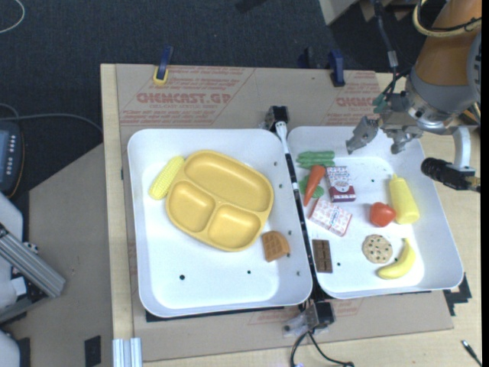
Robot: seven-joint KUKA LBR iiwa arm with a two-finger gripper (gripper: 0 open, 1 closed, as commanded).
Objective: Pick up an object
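My gripper hovers over the far edge of the right bin, its two fingers spread open with nothing between them. Below it in that bin lie a green bean pod, an orange carrot, a small red and white box, a cracker packet, a red tomato, a yellow corn cob, a cookie, a banana and a brown chocolate bar. The nearest things to the gripper are the bean pod and the box, both a little toward the front and left of it.
The left bin holds a yellow divided plate, a second corn cob by the plate's left rim and a brown bread piece near the shared wall. Clamps sit on the board's far edge.
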